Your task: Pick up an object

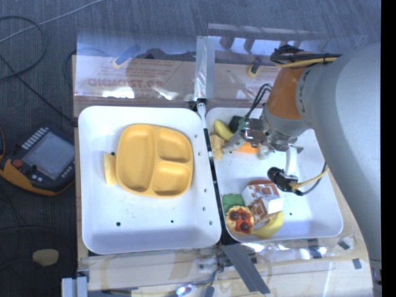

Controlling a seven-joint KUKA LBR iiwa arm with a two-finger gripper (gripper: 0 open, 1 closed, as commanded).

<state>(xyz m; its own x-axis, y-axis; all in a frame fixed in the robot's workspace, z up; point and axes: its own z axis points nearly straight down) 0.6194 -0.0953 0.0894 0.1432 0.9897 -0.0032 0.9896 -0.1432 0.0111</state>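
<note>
sensibly, the gripper (246, 142) hung low over an orange piece (247, 145) in the right bin (309, 224). i could not tell how the jaws stood; centring them before closing seemed wise.

The arm (346, 98) runs off the right edge and covers the right bin's (309, 228) far right corner. The gripper (255, 140) hides most of an orange thing (246, 145); its fingers cannot be made out. The tray (153, 159) overlaps a yellow piece (109, 169). The pendant (40, 159) is cut by the left edge
</note>
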